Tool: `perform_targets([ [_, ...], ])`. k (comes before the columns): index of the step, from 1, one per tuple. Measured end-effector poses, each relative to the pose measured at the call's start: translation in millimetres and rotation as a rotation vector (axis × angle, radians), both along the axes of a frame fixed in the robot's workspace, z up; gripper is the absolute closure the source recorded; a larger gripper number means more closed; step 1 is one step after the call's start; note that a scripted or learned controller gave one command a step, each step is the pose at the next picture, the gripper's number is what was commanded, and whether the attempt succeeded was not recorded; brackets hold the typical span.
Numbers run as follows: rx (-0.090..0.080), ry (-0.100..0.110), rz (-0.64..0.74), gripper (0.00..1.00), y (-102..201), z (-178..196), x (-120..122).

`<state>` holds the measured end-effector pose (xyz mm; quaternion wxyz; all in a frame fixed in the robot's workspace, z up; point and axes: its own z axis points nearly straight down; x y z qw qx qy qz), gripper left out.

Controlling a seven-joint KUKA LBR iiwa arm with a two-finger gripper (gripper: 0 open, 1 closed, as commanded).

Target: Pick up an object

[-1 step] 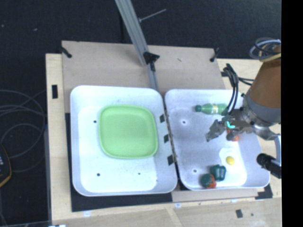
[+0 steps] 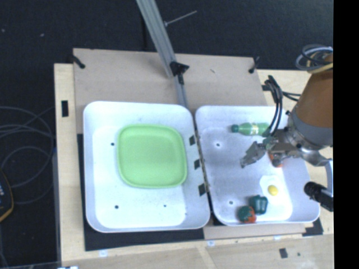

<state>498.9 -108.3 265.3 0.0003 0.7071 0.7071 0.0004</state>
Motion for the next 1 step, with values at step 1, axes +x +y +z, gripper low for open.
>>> perform_targets([
  [1, 0.0, 0.005, -0.001, 0.0, -4.1, -50.5, 8.7],
])
